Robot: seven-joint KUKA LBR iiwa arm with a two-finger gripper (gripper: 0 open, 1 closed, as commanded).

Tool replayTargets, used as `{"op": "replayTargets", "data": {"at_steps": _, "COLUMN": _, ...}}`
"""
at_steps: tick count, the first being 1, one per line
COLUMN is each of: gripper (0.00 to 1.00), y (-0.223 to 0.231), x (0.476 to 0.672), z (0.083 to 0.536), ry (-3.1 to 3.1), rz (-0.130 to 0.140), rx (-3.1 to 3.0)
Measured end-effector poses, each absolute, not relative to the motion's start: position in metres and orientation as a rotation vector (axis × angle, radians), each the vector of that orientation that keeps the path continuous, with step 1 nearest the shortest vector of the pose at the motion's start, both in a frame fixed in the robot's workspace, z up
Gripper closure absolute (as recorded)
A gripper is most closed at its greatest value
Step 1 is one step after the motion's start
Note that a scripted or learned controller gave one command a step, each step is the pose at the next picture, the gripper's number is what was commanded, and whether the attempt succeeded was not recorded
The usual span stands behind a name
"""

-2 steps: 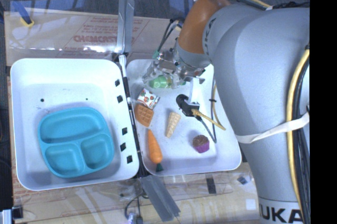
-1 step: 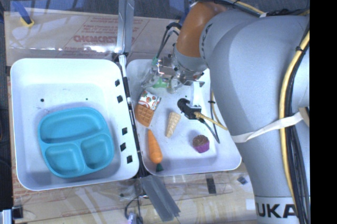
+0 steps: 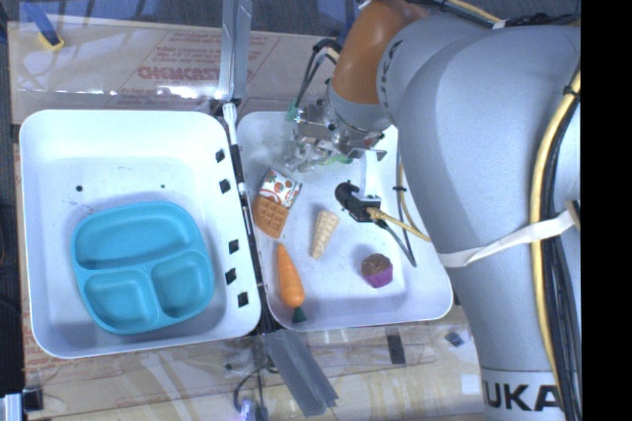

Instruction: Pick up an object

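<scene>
Your gripper (image 3: 308, 152) hangs low over the far left corner of the right-hand shallow white bin (image 3: 346, 307). Whether it is apart or together cannot be told from this view, and nothing is seen clamped in it.

Contents of that bin, working outward:
- A small red-and-white carton (image 3: 282, 188) lies nearest, by the bin's left wall, touching a square tan waffle (image 3: 270, 214).
- A pale ice-cream cone (image 3: 323, 232) lies at the bin's middle, tip pointing down the view.
- An orange carrot with a green end (image 3: 288, 279) lies along the near left corner.
- A small brown-and-purple lump (image 3: 376, 270) sits near the bin's near right side.

Beyond the bin's left wall, the second white bin (image 3: 118, 152) holds a light blue three-compartment plastic tray (image 3: 143, 266).
</scene>
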State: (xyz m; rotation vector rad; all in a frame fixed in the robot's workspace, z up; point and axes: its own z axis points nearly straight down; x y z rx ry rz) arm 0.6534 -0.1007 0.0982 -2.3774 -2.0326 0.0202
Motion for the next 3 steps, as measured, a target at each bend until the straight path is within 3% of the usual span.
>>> {"op": "replayTargets", "data": {"at_steps": 1, "gripper": 0.00, "y": -0.1003, "x": 0.6536, "z": 0.0983, "ry": -2.033, "rz": 0.019, "rx": -2.377}}
{"op": "replayTargets", "data": {"at_steps": 2, "gripper": 1.00, "y": -0.0996, "x": 0.6532, "z": 0.1076, "ry": -2.038, "rz": 0.023, "rx": -2.370}}
{"op": "replayTargets", "data": {"at_steps": 3, "gripper": 0.00, "y": -0.0992, "x": 0.6537, "z": 0.1080, "ry": -2.039, "rz": 0.022, "rx": -2.370}}
